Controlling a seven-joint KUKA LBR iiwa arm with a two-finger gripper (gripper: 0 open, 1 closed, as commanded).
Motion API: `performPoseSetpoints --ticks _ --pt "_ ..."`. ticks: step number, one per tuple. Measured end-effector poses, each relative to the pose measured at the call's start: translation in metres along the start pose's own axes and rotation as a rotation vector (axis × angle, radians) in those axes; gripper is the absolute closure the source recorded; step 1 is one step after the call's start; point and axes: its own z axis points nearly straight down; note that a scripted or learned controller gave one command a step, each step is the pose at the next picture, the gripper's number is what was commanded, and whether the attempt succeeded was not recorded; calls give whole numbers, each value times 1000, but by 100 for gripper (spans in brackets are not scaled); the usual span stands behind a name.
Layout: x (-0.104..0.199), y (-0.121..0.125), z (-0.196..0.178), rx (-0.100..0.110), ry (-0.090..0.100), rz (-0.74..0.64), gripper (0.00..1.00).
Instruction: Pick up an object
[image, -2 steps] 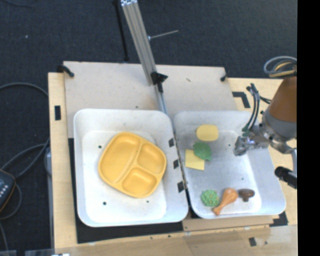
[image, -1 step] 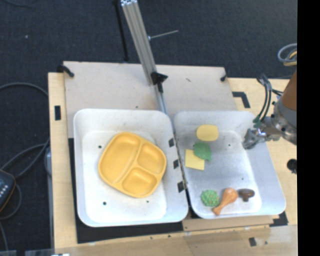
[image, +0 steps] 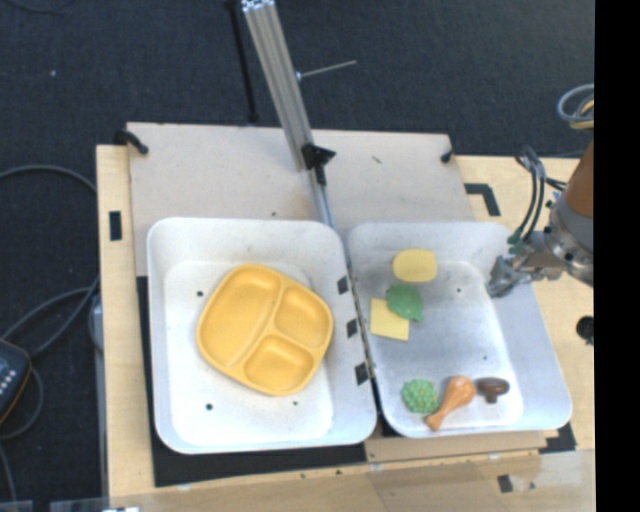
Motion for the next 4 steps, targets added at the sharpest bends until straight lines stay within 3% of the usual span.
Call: performPoseSetpoints --ticks 1,4 --pt "49 5 -13 -1 2 -3 100" --pt "199 16 9 2 3 -3 100"
